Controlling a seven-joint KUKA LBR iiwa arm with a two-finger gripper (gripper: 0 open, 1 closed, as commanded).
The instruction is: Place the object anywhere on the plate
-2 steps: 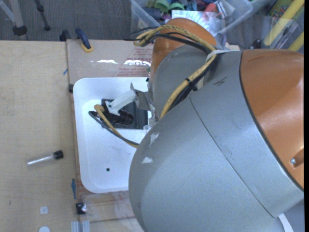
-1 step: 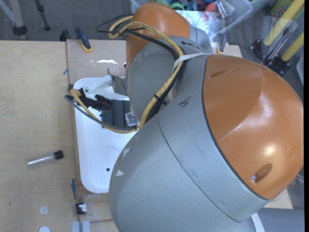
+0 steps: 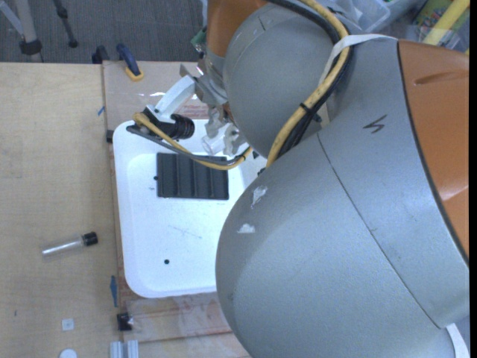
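Observation:
The grey arm (image 3: 350,200) with its orange band covers the right and middle of the view. Its wrist end, with a white housing and yellow and black cables, hangs over the far edge of the left white bin (image 3: 141,222). The gripper (image 3: 219,136) shows as a small metal part just beyond a dark ribbed rectangular slab (image 3: 192,177) that lies flat in the bin's far half. Nothing can be seen held at the gripper. A tiny black speck (image 3: 166,261) lies on the bin floor nearer the front.
A clear tube with a black cap (image 3: 71,243) lies on the wooden bench left of the bin. A blue clamp (image 3: 131,63) sits at the bench's far edge. Small blue and black fittings (image 3: 119,304) stand by the bin's front left corner.

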